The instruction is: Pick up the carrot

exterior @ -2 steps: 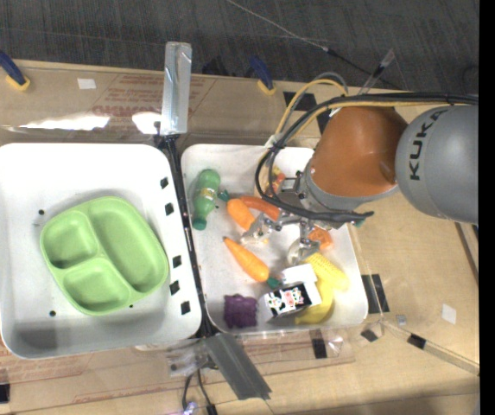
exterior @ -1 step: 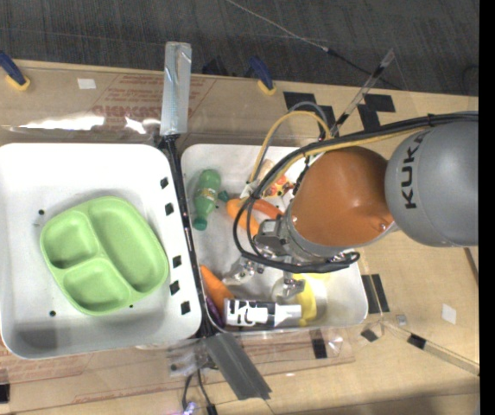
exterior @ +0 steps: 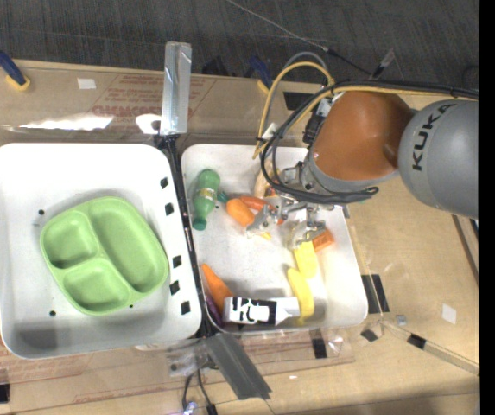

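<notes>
White bins: two, side by side. Nearest in right bin: one black-and-white marker, one orange piece, two yellow pieces. Farther: one green bottle, one carrot, orange, stubby, beside gripper; finger state cannot be told. Left bin: one green divided plate.

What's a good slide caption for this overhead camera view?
KUKA arm's tool lowered beside the carrot in the right bin; green divided plate in the left bin.
</notes>
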`<action>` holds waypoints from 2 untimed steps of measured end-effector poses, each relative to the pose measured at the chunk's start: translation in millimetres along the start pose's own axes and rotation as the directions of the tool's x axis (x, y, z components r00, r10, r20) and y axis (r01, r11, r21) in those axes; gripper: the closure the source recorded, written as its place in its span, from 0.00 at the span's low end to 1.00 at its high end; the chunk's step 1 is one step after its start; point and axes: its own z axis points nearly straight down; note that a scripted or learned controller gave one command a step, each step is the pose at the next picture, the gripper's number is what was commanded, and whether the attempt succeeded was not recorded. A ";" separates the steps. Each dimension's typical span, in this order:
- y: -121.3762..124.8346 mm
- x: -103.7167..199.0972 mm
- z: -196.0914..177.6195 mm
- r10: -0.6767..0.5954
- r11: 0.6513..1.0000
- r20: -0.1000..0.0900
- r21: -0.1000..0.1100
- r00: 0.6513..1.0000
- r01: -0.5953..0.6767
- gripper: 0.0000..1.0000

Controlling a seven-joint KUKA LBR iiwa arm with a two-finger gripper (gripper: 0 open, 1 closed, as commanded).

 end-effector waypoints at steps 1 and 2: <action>37.2 -47.8 3.0 0.178 0.984 -0.007 -0.004 0.984 -0.178 0.00; 36.6 -49.5 -7.2 0.174 0.985 -0.006 -0.003 0.985 -0.174 1.00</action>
